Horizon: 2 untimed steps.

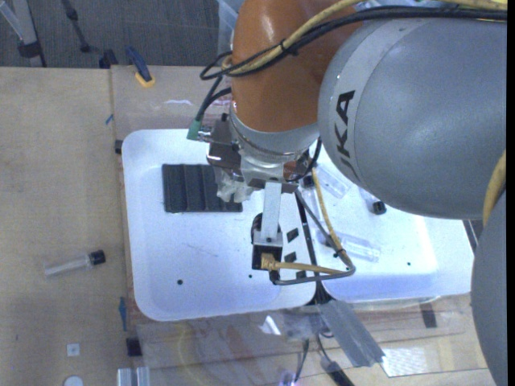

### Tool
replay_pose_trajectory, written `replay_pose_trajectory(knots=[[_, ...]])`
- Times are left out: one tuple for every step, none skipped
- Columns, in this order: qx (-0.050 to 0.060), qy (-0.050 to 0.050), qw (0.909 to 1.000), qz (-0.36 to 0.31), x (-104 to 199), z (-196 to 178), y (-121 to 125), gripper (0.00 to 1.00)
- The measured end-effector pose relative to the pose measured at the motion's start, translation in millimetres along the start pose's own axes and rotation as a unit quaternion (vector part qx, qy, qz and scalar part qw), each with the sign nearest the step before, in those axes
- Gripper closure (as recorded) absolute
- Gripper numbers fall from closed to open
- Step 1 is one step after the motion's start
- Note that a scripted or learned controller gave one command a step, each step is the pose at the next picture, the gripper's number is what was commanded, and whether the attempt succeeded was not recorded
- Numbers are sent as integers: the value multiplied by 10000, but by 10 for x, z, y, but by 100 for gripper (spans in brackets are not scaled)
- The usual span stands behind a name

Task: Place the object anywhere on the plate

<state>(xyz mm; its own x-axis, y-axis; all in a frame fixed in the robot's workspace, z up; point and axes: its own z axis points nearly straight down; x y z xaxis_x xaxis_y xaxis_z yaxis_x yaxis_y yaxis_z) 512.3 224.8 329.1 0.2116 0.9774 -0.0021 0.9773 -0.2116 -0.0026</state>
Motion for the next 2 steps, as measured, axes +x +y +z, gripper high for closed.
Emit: replay_pose_trajectory(knots=[[17,-5,9820,1888,-70,582,-331,100],[6,4,9281,3723,12,2170,92,100]])
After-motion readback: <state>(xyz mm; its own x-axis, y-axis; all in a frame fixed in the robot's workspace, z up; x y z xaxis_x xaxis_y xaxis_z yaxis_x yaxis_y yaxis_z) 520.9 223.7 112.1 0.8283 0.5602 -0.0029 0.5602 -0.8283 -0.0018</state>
